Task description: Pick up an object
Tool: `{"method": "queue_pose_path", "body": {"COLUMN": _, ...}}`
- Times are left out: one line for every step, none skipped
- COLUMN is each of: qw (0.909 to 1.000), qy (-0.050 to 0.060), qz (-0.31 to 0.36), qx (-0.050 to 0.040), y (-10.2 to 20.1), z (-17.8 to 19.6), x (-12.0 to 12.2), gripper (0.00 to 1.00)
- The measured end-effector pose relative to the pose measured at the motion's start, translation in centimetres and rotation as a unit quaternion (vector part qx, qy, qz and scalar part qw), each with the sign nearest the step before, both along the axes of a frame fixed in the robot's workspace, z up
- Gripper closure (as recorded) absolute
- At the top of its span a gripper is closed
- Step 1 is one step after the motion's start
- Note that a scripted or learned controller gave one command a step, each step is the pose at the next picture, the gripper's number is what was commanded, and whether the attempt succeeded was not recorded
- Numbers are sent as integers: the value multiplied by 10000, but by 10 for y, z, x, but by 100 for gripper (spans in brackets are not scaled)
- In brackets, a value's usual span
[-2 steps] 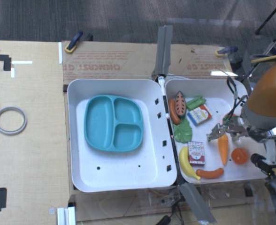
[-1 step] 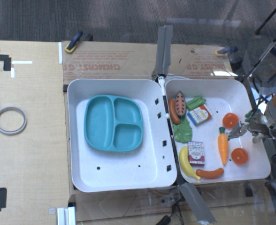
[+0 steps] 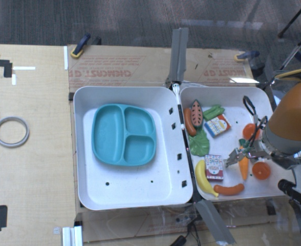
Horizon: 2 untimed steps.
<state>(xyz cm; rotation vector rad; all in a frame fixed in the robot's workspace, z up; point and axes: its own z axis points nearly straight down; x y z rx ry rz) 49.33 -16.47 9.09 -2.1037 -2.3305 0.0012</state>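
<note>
The gripper (image 3: 238, 157) is seen spread open just left of the carrot (image 3: 243, 167); that carrot should be straddled squarely before closing.

A robotics lab: two white bins (image 3: 81, 137) sit clamped on cardboard sheeting (image 3: 125, 68) over a wooden tabletop (image 3: 27, 178), tape roll (image 3: 9, 131) at left, plastic toy food (image 3: 212, 152) filling the right bin.

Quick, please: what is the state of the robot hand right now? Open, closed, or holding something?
Hand: low in the right bin, over the carrot; open or closed cannot be told.
</note>
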Motion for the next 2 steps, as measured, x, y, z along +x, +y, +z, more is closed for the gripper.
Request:
{"method": "queue_pose_path", "body": {"qw": 10000, "qy": -2, "qz": -17, "qx": -1, "y": -1, "z": 9, "x": 0, "gripper": 100}}
{"method": "queue_pose_path", "body": {"qw": 9998, "qy": -11, "qz": 177, "qx": -6, "y": -30, "z": 49, "x": -10, "gripper": 100}}
